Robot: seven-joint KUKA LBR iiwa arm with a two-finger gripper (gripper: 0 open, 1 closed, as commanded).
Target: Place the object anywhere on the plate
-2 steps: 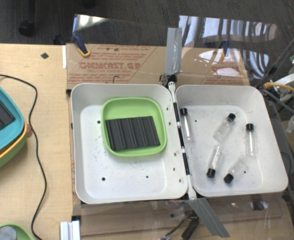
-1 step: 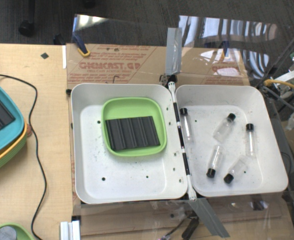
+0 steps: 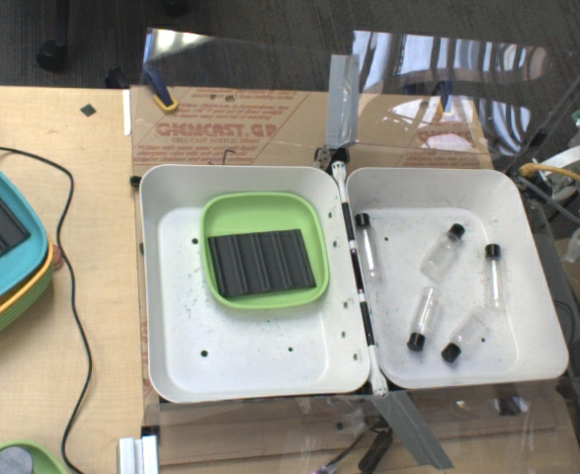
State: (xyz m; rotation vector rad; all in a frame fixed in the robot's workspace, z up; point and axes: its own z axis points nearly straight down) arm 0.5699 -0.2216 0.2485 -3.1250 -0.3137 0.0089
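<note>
- Plate (image 3: 263, 215): green, square, sits in the left bin (image 3: 171, 344) toward its back; dark ribbed pad (image 3: 260, 263) covers the plate's middle.
- Vials (image 3: 441, 255): five clear, black-capped, loose in the right bin (image 3: 527, 354). One lies along the left wall (image 3: 366, 247), one upright-ish on the right (image 3: 493, 275), two near the front (image 3: 423, 316) (image 3: 465, 339).
- Tool state: cannot tell from this view.
- Step in hand, judged: pick one vial, none on the plate yet.
- Best bet is probably a centre vial, apart from its neighbours; grip across the tube's middle, not along it, since round glass likely rolls.
- Wall vial looks the hardest, tight to the bin edge.
- In the way: the ridge where the bins meet must be cleared on the carry; set down on the pad so it won't roll.
- Around: cardboard (image 3: 230, 126) behind bins, teal tray (image 3: 3, 235) and black cable (image 3: 72, 294) on counter (image 3: 33, 393) at left.
</note>
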